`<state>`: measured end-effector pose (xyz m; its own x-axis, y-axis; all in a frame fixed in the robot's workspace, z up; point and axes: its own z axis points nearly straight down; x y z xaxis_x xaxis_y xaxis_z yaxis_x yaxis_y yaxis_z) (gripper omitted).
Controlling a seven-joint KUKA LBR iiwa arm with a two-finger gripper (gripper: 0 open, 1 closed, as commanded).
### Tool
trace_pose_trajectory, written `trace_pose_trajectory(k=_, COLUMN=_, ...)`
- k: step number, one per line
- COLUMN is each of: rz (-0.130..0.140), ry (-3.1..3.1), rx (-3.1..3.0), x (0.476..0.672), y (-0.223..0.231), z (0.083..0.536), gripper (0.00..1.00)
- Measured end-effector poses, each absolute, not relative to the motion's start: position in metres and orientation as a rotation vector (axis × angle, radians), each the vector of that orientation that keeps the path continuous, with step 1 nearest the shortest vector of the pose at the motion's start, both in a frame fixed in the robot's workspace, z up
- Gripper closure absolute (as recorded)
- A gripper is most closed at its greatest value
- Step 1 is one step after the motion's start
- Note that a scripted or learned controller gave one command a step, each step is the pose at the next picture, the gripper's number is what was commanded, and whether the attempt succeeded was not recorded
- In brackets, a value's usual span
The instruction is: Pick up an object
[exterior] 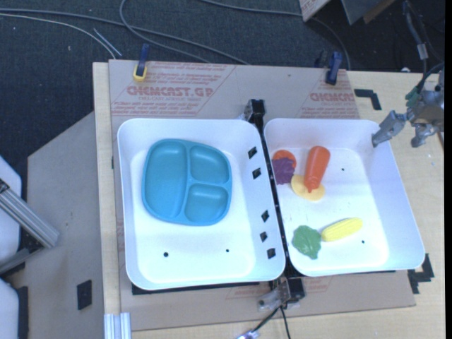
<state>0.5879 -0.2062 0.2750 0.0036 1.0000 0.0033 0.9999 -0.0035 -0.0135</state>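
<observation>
I see a pale wood tabletop (70,189) with a cardboard sheet (176,83) clamped at its far edge by a yellow clamp (141,69) and a blue clamp (333,68). Dark carpet lies beyond, with grey cables (162,27) looped across it.

Left bin (141,260): a blue divided plate (187,182).

Right bin (395,217): an orange carrot (316,167) leaning over a yellow piece (311,189), a purple piece (284,167) with something orange behind it, a green piece (306,241) touching a yellow corn cob (342,229).

The gripper (404,131) sits at the right bin's far right corner, above the rim; its jaws are spread with nothing between them. The arm is cut off by the frame edge, so I cannot make out the wrist. The purple and green pieces are too small to identify.
</observation>
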Motion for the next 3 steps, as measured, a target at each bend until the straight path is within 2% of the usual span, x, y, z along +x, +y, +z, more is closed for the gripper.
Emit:
trace_pose_trajectory(k=1, rz=0.000, ry=-2.222, rx=-2.221, x=0.590, y=-0.205, z=0.283, gripper=0.00)
trace_pose_trajectory(k=3, rz=0.003, ry=-2.219, rx=-2.218, x=0.595, y=-0.209, z=0.198, gripper=0.00)
